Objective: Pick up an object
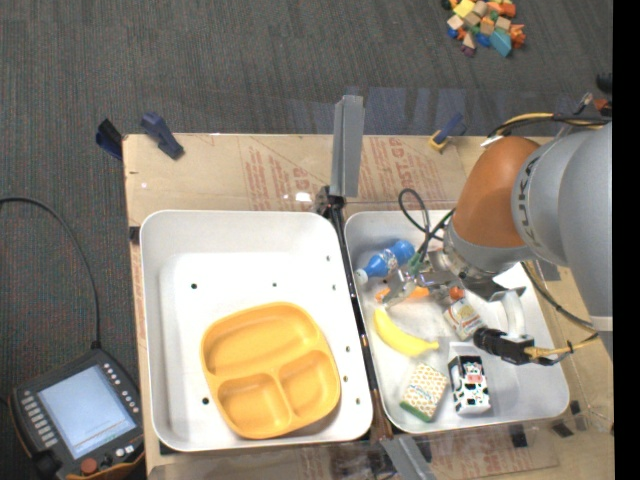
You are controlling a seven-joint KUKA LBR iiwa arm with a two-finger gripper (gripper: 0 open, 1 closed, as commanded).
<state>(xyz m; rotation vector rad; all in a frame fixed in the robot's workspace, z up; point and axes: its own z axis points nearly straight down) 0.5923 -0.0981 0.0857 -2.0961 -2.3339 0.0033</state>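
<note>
a grey arm (pixel 560 208) with an orange band reaches in from the right over the right bin (pixel 555 383). its gripper (pixel 405 280) sits low in that bin's upper left part, near the divider edge; whether it is open or closed is too small to tell. crowded around it: a blue object (pixel 385 261) just above left, a banana (pixel 402 336) just below. nearer the front rim lie a patterned packet (pixel 425 391) and a cow-print carton (pixel 469 384). the left bin (pixel 180 258) holds a yellow divided plate (pixel 270 370), with bare floor above it.
</note>
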